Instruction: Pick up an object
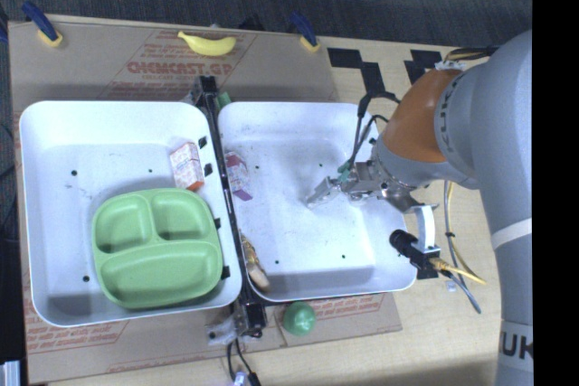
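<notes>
**Gripper low in the right bin, nothing between its fingers**

The gripper (318, 192) hangs at mid-frame over the right bin (298, 285), fingers slightly spread and pinching nothing. The nearest candidates — a small pink-and-white packet (237, 175) and a tan object (252, 267) — sit hard against the bin's left wall. The risk, as I judge it: closing here grabs bare floor, and a wall-hugging target leaves one finger no room.

Two white bins (54, 127), pale green divided tray (158, 246), red and white small carton (185, 165), yellow banana (207, 42), green ball (299, 318), blue clamps (42, 23), tan worktop (380, 348) with red print, grey arm (507, 122) with orange band, silvery pincer (319, 191)
</notes>
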Controlling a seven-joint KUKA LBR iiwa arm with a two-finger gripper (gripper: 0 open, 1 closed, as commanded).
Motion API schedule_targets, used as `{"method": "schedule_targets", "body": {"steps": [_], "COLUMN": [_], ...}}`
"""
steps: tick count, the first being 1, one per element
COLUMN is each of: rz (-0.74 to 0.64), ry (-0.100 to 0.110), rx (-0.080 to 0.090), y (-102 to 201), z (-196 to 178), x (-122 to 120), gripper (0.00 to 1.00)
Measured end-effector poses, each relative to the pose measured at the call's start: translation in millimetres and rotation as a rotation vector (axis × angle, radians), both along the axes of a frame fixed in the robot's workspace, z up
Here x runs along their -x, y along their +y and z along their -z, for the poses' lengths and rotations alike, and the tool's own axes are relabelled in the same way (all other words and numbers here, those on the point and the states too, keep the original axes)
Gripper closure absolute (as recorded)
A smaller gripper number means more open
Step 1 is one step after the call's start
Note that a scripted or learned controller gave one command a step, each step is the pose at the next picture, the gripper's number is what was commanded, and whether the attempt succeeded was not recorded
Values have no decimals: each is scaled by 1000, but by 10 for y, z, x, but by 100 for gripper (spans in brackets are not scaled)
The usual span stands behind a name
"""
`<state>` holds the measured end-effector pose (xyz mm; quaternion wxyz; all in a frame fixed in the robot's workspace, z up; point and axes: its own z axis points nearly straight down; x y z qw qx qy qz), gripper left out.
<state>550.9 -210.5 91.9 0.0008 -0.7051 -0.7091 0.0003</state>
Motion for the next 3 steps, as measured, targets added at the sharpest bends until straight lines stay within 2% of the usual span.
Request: {"method": "schedule_targets", "body": {"steps": [1, 2, 3], "rz": [-3, 2, 2], "ry": [1, -2, -3], "rx": [0, 1, 2], "y": [0, -9, -12], "z": [-101, -951, -1340], "x": [-2, 609, 738], "gripper": [100, 100, 100]}}
